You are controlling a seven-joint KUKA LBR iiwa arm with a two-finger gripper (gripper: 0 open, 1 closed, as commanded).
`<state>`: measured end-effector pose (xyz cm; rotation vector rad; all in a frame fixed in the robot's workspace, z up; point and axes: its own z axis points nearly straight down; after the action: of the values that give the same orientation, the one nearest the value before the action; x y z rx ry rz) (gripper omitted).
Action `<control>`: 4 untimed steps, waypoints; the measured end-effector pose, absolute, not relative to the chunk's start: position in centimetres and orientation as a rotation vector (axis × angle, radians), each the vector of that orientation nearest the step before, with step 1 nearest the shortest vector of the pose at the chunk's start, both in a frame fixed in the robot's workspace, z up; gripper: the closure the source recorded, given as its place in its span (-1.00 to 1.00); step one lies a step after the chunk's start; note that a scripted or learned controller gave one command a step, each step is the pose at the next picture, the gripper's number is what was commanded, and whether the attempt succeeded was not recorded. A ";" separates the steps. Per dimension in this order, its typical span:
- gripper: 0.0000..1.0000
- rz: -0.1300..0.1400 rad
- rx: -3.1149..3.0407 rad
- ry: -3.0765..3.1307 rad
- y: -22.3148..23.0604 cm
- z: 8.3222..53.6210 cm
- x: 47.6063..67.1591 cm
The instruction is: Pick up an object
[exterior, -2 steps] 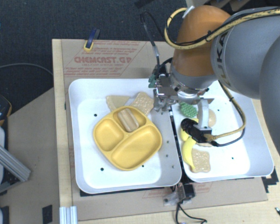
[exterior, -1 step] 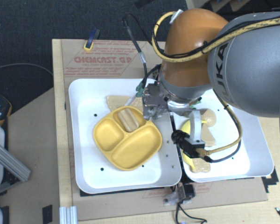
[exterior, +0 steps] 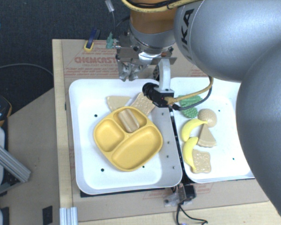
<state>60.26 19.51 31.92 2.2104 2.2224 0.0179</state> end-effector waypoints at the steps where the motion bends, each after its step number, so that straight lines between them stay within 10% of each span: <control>1: 1.00 -0.007 2.221 2.227 22.1 27.8 58.1; 3: 1.00 -0.012 2.229 2.222 12.6 26.6 48.3; 4: 1.00 0.006 2.217 2.224 14.9 29.2 47.9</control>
<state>47.93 14.90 29.24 2.2171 2.2238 0.0063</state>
